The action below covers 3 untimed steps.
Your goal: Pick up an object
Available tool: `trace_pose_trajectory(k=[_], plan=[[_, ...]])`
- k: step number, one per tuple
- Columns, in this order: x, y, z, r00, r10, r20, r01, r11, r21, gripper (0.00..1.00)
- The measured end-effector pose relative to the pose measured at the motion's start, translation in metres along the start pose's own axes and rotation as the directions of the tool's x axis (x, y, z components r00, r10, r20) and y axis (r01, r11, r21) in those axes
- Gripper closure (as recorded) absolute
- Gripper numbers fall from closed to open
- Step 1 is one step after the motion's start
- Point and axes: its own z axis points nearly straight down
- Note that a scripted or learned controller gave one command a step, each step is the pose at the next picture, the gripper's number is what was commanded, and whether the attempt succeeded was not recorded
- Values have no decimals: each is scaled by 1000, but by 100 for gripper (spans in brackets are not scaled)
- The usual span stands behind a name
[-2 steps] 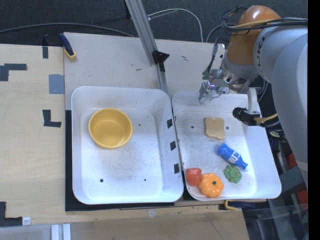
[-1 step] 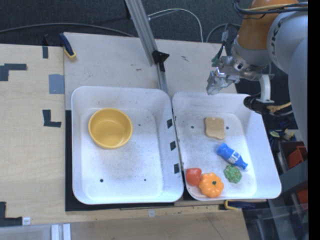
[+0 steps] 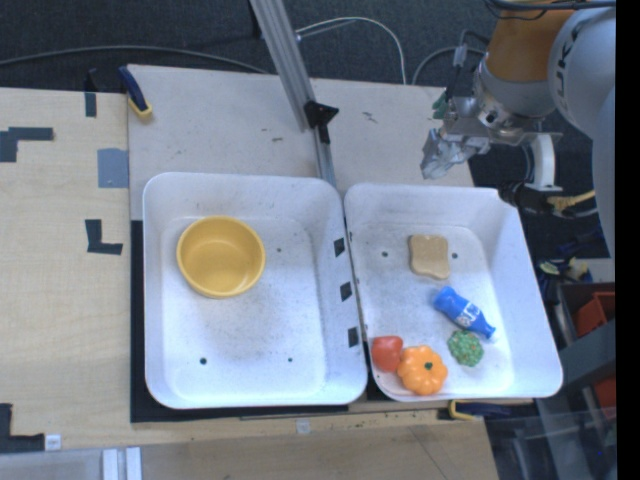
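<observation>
The gripper [image 3: 436,165] hangs above the right bin's [image 3: 500,200] back rim, carrying nothing. Its fingers look pressed together, though it's hard to tell. Toast [image 3: 430,256] lies below.

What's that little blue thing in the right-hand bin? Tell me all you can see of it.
The blue bottle looks like a small plastic toy with a white label band round its middle. It lies on its side, slanting from upper left to lower right, on the floor of the right bin. It sits below the slice of toast and just above the green vegetable, near or perhaps touching it. Nothing grips it.
</observation>
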Motion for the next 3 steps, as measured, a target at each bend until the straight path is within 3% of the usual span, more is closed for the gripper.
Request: trace_pose_trajectory(k=[2,3], plan=[[107,-21,10,1000,-5,-1,5,1000,5,100],[155,-45,24,1000,-4,-1,4,1000,7,100]])
